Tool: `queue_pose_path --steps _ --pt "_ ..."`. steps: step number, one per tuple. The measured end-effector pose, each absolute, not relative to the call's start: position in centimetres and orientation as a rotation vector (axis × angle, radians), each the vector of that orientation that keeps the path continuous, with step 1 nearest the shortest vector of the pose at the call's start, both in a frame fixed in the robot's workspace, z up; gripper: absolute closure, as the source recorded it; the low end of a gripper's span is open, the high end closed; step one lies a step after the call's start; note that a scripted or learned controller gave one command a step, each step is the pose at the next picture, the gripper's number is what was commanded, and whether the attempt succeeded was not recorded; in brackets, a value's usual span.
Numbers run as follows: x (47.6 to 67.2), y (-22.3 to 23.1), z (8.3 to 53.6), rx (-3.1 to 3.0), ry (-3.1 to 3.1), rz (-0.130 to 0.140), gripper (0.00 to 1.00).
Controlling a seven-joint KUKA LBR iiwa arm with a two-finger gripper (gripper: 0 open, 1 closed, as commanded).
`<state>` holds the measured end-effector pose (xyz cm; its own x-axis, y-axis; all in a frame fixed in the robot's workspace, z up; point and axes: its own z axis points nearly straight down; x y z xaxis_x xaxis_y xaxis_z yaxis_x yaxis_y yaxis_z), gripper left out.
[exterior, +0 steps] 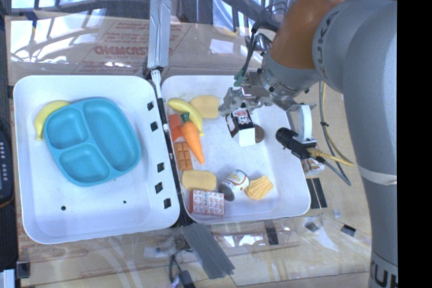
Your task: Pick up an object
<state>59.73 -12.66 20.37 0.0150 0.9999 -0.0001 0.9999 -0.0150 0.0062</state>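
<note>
Glossy smooth plastic blue tray (94,139) lies in matt white bin (40,212); cardboard (115,44) behind looks rough.

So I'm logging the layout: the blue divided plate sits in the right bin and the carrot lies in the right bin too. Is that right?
Not quite. The blue divided plate sits in the left bin, beside a banana. The carrot does lie in the right bin. The camera view shows both.

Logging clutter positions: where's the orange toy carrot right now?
The orange toy carrot lies in the right white bin, near its left wall, just below the yellow toy banana and left of the gripper.
</note>
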Motion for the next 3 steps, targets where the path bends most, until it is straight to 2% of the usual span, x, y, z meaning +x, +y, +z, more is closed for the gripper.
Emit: queue_pose_path --steps 1,2,3 --pt "59.5 -12.7 19.9 2.240 2.205 -0.002 0.00" --pt "56.7 -14.1 24.1 2.330 2.105 -0.002 0.00" --pt "47.3 -11.4 14.1 2.420 2.022 -0.014 0.00"
